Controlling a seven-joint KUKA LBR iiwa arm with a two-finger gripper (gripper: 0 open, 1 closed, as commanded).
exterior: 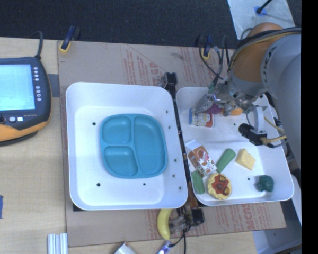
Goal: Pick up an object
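Note:
My gripper [209,103] hangs low over the far left corner of the right bin [278,194]. Right under it lie a small white and red carton [202,120], a purple piece [217,110] and an orange piece [236,111]; I cannot tell whether it touches any of them. Nearer the front of that bin are a printed snack box [202,160], a green pickle [226,159], a yellow cheese wedge [246,159], a dark green broccoli [264,183], a round pizza toy [219,187] and a green pod [197,182].
The left bin [79,142] holds a blue divided plate [133,145]. A banana [163,224] lies on the bench in front of the bins. A tablet in an orange case [13,97] sits at the far left. The grey arm [270,62] fills the upper right.

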